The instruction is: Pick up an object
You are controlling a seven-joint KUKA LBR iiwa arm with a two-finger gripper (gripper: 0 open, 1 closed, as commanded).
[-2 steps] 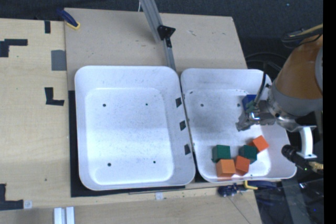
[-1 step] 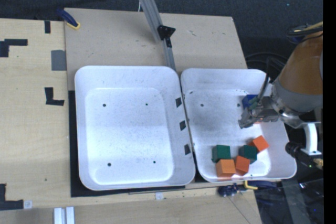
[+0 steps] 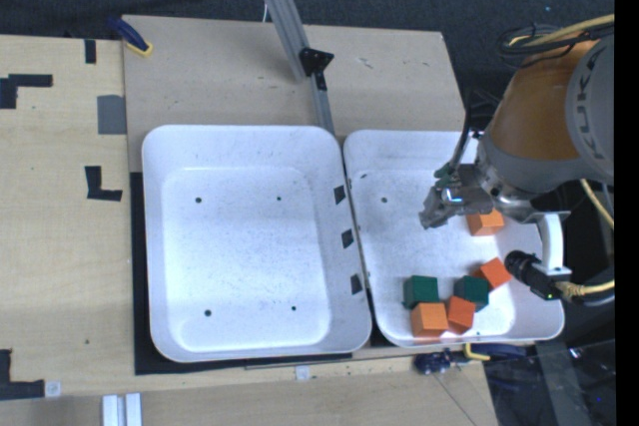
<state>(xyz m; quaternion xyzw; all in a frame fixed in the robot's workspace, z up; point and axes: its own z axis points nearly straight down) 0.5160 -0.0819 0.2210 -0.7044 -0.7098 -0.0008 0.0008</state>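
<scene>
Over the right bin (image 3: 399, 155), the end effector (image 3: 439, 212) hangs beside an orange block (image 3: 486, 222); its opening I cannot tell. Approach step; next, descend onto that block.

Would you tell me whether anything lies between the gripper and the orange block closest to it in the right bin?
Nothing visible does. The gripper hangs over the right bin, with the nearest orange block just to its right. The other blocks sit lower in the view, clear of that gap.

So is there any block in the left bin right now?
No: the blocks, such as the green block, all lie in the right bin, toward its near right corner; the left bin holds none.
</scene>
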